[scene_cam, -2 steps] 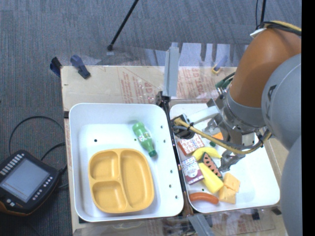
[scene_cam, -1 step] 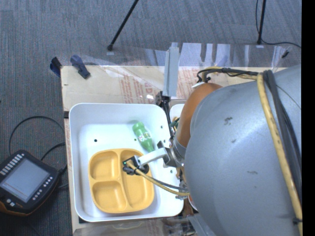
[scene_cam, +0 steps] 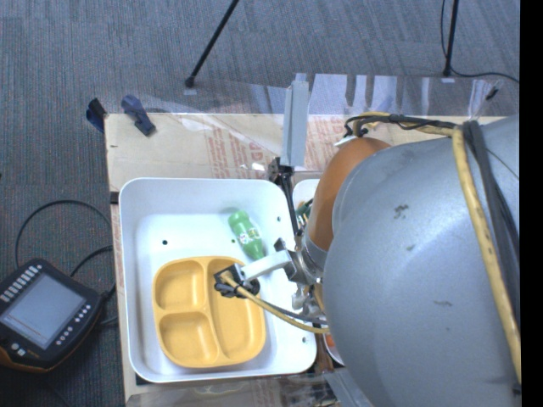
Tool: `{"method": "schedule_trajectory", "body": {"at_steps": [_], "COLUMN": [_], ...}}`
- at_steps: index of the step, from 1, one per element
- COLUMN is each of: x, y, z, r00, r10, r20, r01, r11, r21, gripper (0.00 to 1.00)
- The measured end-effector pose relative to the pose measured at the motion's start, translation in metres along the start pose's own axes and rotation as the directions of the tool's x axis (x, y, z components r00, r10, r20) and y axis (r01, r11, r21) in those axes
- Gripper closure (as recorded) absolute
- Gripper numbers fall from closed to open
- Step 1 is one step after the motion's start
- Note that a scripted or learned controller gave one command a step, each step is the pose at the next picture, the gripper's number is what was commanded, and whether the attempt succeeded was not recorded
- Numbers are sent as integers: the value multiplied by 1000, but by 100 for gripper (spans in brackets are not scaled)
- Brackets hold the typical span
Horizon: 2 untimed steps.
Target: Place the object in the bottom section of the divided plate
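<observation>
Gripper (scene_cam: 300, 267) down at the right edge of the left bin (scene_cam: 136, 312), tucked under the bulk of the arm (scene_cam: 424, 278). From this angle there's no telling whether it is clamped on anything or let go. It sits just off the upper right corner of the yellow divided plate (scene_cam: 182, 339).

And there's the green bottle (scene_cam: 247, 232), the object of the moment, lying on the white floor of that left bin! It's just above the plate in the frame, close to its upper right rim but outside it, pale label showing, tilted a little off vertical in the picture. It lies up and to the left of the gripper, near it.

The plate takes the lower part of the bin, at lower centre of the frame. It has two small sections stacked on its left and one long section down its right side.

Widening out, the arm's grey shell swallows the lower right of the frame, its orange band (scene_cam: 339, 185) peeking out at the upper left of that mass. A sliver of the right bin (scene_cam: 307, 189) shows beside it. Behind the bins is the bench (scene_cam: 187, 147) with red print on its covering and a blue clamp (scene_cam: 137, 114) near its upper left corner.

Off the bench at far left, a control pendant (scene_cam: 41, 312) lies on the grey carpet (scene_cam: 85, 41), cable curling away. A stand leg (scene_cam: 216, 32) slants across the top of the frame.
</observation>
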State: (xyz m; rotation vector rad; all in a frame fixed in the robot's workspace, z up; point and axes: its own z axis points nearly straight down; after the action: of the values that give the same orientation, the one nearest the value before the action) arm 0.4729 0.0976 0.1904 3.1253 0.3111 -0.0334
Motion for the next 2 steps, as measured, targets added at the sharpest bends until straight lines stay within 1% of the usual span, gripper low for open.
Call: {"method": "schedule_trajectory", "body": {"at_steps": [1,2], "x": [24,24], "y": [-44,-42], "z": [-5,-5], "r00": [1000,1000], "r10": [1,5], "r20": [-13,-13], "r01": [-1,-5], "r11": [1000,1000], "r21": [-1,-2], "gripper": [100,0]}}
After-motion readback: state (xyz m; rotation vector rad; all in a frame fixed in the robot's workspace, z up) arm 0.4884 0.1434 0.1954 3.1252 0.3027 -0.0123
